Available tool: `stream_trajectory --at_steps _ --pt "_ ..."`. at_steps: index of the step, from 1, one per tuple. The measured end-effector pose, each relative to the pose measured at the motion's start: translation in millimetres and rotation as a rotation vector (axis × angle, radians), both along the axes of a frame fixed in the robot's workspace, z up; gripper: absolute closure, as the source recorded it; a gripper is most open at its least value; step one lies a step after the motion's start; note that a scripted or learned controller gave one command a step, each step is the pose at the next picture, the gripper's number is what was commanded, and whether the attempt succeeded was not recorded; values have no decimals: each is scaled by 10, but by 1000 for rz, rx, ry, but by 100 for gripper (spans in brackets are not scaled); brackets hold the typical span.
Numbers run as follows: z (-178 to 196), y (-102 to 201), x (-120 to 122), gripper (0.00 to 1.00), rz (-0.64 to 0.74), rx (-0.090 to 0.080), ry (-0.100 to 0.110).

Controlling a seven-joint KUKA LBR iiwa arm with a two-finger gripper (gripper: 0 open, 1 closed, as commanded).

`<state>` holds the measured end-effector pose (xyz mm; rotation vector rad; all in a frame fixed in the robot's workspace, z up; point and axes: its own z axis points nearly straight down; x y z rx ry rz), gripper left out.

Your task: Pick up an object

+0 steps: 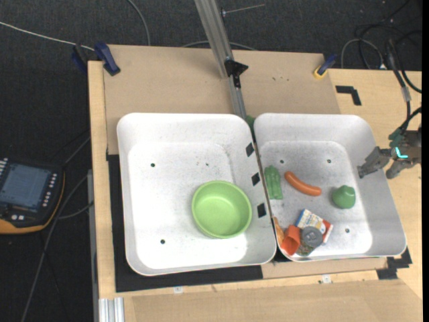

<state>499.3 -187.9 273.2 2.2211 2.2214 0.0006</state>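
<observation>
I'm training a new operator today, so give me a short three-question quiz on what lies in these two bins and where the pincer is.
1. True or false: the green bowl lies in the left bin.
2. Which thing lies closest to the pincer? A) the orange carrot B) the round green fruit C) the long green vegetable
3. Fill in: the pincer hovers at the ____ rim of the right bin.

Key: 1 true; 2 B; 3 right. The pincer holds nothing, and its fingers are spread.
</observation>
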Motion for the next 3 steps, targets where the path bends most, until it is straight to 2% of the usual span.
stream_trajectory --at_steps 1,2,3 --pt "-1 0 0 0 0 0 0" --pt "-578 82 34 0 1 1 5" --pt "-1056 131 -53 0 0 1 4"
